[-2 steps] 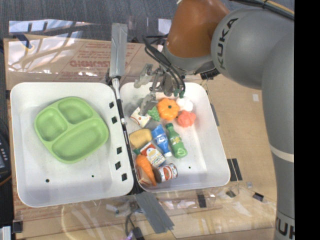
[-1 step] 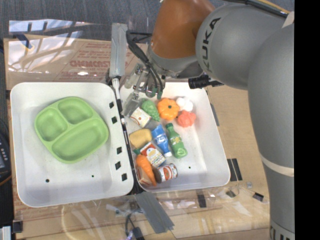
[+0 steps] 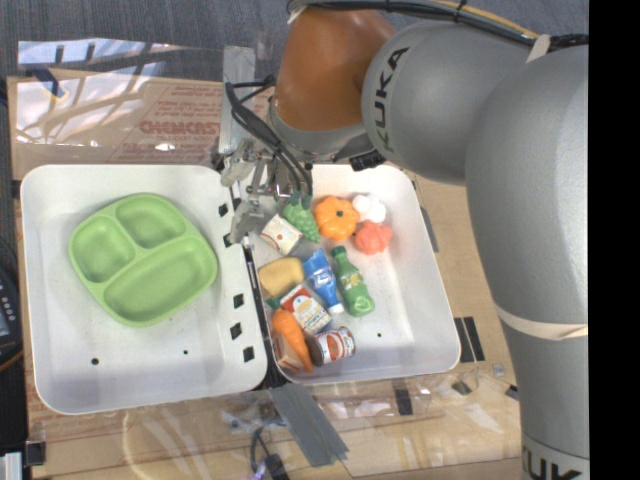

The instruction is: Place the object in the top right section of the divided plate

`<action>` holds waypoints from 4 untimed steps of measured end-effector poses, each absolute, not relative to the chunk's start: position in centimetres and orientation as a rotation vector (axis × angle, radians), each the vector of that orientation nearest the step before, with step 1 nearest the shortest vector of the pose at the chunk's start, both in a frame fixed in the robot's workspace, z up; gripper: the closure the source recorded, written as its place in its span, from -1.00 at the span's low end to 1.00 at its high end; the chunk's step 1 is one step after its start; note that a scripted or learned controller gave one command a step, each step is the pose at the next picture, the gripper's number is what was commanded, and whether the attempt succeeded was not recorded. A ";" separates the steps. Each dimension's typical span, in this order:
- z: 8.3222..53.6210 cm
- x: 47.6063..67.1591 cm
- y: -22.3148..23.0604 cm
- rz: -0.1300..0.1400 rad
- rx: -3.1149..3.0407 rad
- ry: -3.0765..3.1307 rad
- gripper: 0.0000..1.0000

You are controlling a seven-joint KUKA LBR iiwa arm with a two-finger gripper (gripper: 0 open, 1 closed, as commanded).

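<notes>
- Camera view gives you two white bins: the left bin (image 3: 60,368) bears the green plate (image 3: 143,258), the right bin (image 3: 420,308) bears a heap of toy food.
- Your gripper (image 3: 262,200) hangs over the right bin's 10 o'clock corner, just above a small white carton (image 3: 281,234) and beside a green piece (image 3: 300,218). You cannot tell from this slant whether the claw is wide, narrow or holding anything; cables and linkage hide its tips.
- No object is picked yet, so far as you can judge. The likely candidates lie crowded: the pumpkin (image 3: 335,218) at 3 o'clock of the gripper, the blue bottle (image 3: 320,280) and green bottle (image 3: 351,282) at 5 o'clock, the carrot (image 3: 290,336) and can (image 3: 335,345) at 6 o'clock.
- The pieces touch one another, which is why a clean pinch will be hard.
- Your target, the plate's top right section (image 3: 152,220), sits at 9 o'clock of the gripper, across the bin walls, so you must lift before crossing.
</notes>
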State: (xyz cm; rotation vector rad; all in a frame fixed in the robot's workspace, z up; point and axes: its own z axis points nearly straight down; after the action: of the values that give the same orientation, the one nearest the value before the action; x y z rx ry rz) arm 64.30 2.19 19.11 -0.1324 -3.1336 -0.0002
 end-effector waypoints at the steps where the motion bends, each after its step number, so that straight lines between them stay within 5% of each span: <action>1: 21.6 63.3 3.3 -0.001 0.081 -3.140 -1.00; 2: 21.1 65.7 0.9 -0.002 0.433 -3.113 -1.00; 4: 28.3 65.7 -0.4 -0.003 1.465 -2.784 -1.00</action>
State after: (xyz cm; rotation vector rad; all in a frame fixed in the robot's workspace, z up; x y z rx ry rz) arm 65.74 -0.38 28.30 1.4647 -2.7843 -0.0025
